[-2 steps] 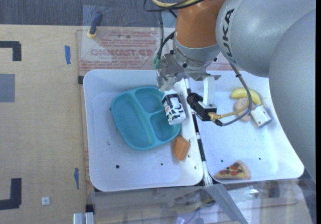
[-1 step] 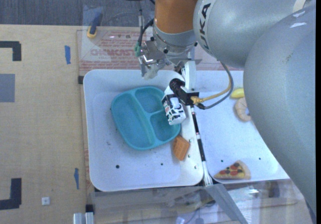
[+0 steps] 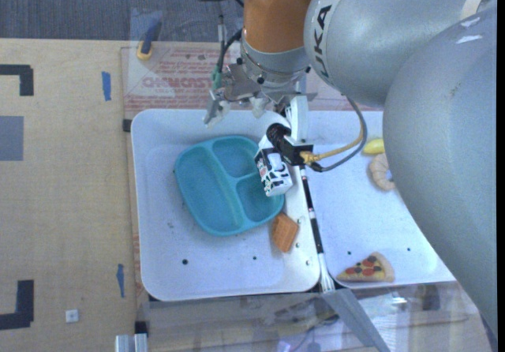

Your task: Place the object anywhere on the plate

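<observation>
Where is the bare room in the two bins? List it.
Left bin: its floor left of and in front of the plate is bare, up to the near rim. Crowded: the plate's right edge, by the hand, and the orange piece by the divider. Right bin: bare between the pizza and the peanut.

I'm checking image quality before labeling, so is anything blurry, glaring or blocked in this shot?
Camera view: even lighting, soft shadows; the near part of the arm looms large and soft, blocking much of the right bin; the blue plate and pizza slice read sharp; no harsh glare.
</observation>
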